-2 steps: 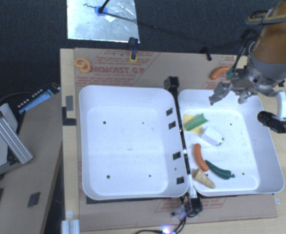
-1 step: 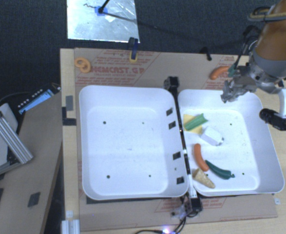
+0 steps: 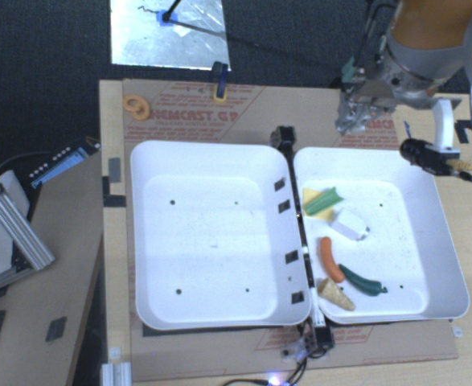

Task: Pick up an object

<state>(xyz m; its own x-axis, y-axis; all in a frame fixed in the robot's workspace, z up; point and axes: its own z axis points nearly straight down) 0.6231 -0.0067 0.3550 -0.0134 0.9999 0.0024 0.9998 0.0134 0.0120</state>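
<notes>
Two shallow white bins lie side by side on a cardboard sheet (image 3: pixel 244 107) printed in red; the lettering reads roughly "EMCAST" on the strip behind the left bin, the rest too blurred to make out. The arm (image 3: pixel 437 22) enters from the upper right, its orange band high in the frame, wrist angled down and leftward. The gripper (image 3: pixel 355 121) hangs over the cardboard just behind the right bin's far rim, outside the bin and well apart from the objects (whether its fingers stand wide or narrow cannot be told from this blurred metallic tip).

All candidate objects sit in the right bin (image 3: pixel 428 215), crowded toward its left wall: a green and yellow piece (image 3: pixel 322 201) nearest the back, a white block (image 3: pixel 349 225) just beside it, an orange sausage shape (image 3: pixel 330 260), a dark green pepper-like item (image 3: pixel 362 281) and a tan wedge (image 3: pixel 337 295) near the front corner. The bin's right half offers open floor. The left bin (image 3: pixel 211 232) shows bare floor with four small dark dots. A yellow and blue clamp (image 3: pixel 219 81) grips the sheet's far edge
</notes>
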